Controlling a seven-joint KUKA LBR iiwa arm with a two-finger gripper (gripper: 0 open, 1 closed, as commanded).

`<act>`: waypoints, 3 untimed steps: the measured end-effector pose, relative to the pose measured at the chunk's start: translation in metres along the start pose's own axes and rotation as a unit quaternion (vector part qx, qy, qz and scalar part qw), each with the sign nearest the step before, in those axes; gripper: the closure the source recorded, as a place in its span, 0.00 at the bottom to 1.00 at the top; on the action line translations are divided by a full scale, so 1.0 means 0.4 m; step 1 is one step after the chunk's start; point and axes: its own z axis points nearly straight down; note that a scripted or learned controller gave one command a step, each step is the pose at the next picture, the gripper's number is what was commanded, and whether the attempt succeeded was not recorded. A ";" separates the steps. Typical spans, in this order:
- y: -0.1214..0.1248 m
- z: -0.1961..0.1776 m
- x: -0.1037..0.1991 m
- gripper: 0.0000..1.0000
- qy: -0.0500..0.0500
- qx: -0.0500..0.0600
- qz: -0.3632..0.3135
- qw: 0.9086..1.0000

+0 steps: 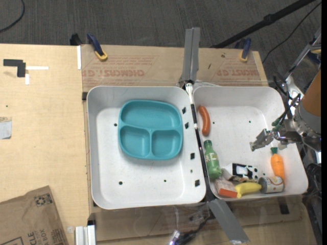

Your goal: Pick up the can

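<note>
Pincer [260, 141]: I read it as spread, nothing between its fingers, hovering over the right bin [240, 98]. Can [272, 184]: lying in that bin's near right corner beside the banana [247, 189], not yet lifted; I judge the whole pick remains.

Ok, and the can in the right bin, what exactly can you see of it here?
The can lies on its side in the near right corner of the right bin, silvery metal with a pale, blurred label. A yellow banana lies just to its left, seemingly touching it, and the orange carrot sits just above, close or touching. The gripper hangs apart from it, further up the bin.
</note>
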 end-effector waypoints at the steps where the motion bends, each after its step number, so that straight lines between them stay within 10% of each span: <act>1: 0.000 0.000 0.000 0.00 0.000 0.000 0.000 1.000; 2: 0.005 0.282 0.127 0.00 -0.001 -0.001 0.008 1.000; 3: 0.188 0.281 0.021 0.00 0.000 -0.001 -0.037 0.999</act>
